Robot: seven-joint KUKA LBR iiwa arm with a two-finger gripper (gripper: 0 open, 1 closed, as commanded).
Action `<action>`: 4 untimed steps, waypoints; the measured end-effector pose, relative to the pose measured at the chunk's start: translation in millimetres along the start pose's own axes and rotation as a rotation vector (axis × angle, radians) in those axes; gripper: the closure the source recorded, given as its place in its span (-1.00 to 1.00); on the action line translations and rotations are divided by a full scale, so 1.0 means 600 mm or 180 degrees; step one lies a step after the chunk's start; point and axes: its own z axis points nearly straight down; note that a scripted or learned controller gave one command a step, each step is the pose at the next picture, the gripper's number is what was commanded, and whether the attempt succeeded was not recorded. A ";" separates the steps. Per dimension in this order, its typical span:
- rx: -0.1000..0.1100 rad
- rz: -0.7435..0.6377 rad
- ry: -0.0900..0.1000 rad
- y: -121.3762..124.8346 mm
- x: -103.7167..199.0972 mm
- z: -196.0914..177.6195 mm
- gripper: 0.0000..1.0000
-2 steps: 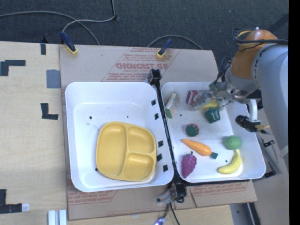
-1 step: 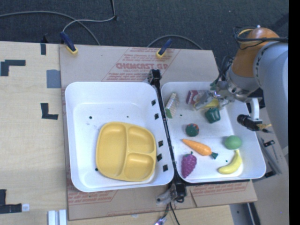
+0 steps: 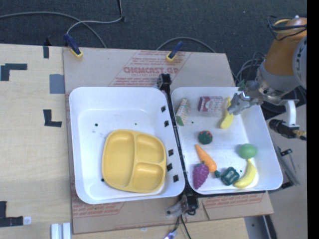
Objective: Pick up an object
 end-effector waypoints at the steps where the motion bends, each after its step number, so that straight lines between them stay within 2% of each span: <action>1: 0.0006 0.0001 0.0003 -0.001 0.000 0.002 -1.00; 2: 0.0015 -0.0003 0.0008 -0.038 0.076 0.146 -1.00; 3: -0.0007 -0.0001 0.0002 -0.132 0.142 0.160 -1.00; 4: -0.0015 0.0002 -0.0006 -0.131 0.140 0.144 1.00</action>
